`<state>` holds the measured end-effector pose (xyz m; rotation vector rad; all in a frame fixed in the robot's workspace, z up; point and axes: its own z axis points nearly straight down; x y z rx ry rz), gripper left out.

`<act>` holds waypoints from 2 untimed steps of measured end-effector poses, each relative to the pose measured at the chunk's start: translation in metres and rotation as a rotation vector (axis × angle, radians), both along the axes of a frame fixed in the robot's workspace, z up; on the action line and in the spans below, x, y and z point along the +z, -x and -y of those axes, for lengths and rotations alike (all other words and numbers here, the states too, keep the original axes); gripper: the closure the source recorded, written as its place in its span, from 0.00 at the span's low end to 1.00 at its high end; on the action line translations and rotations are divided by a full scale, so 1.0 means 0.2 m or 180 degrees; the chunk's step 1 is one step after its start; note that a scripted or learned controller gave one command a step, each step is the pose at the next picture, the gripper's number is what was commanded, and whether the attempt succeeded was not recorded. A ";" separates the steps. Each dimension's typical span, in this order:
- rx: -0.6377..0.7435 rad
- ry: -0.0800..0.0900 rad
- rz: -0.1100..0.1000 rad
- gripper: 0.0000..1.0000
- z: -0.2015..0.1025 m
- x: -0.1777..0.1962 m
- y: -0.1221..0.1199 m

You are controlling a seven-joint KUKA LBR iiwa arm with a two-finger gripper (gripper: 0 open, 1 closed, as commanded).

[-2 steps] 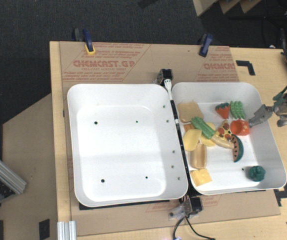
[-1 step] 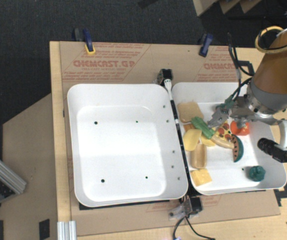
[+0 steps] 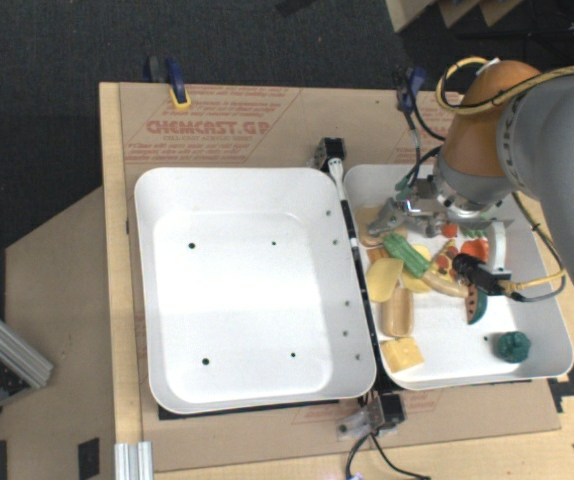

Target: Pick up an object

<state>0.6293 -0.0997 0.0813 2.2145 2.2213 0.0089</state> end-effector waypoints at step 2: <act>-0.0031 0.0003 -0.0033 1.00 0.29 0.02 0.33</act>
